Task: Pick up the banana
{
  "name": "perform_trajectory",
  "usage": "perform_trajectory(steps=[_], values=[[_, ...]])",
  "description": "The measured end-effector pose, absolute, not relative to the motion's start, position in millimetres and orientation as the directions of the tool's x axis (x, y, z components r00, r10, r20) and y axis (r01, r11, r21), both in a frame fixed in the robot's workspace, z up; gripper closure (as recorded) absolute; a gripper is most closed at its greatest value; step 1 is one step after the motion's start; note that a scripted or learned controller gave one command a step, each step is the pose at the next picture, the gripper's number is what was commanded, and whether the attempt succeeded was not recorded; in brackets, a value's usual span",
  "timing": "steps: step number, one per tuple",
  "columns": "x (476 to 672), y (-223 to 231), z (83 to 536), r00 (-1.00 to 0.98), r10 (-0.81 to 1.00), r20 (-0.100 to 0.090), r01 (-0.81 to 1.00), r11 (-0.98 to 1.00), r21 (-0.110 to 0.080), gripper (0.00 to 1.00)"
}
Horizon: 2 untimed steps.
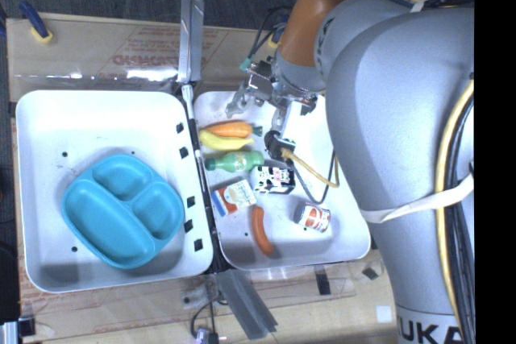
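Banana: 1, yellow, in right bin, between carrot and green bottle. Likely light, soft, bruisable; grip mid-length. Hand nearby; opening cannot be told.

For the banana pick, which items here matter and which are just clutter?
Job: yellow banana; metal two-finger gripper.
Lying about: orange carrot; green plastic bottle; white-and-red carton; black-and-white object; reddish sausage; red-and-white can; blue divided plate in the white left bin.
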<state>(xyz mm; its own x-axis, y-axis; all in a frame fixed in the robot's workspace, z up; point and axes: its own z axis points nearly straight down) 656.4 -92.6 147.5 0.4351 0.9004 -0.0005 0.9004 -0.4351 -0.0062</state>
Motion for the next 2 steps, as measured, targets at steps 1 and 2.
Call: perform_trajectory(steps=[1, 2], values=[[640.6, -48, 192, 0.320, 0.948, 0.000, 0.948, -0.320, -0.006, 0.00], [603.2, -14, 191, 0.280, 0.960, -0.001, 0.960, -0.280, -0.005, 0.00]])
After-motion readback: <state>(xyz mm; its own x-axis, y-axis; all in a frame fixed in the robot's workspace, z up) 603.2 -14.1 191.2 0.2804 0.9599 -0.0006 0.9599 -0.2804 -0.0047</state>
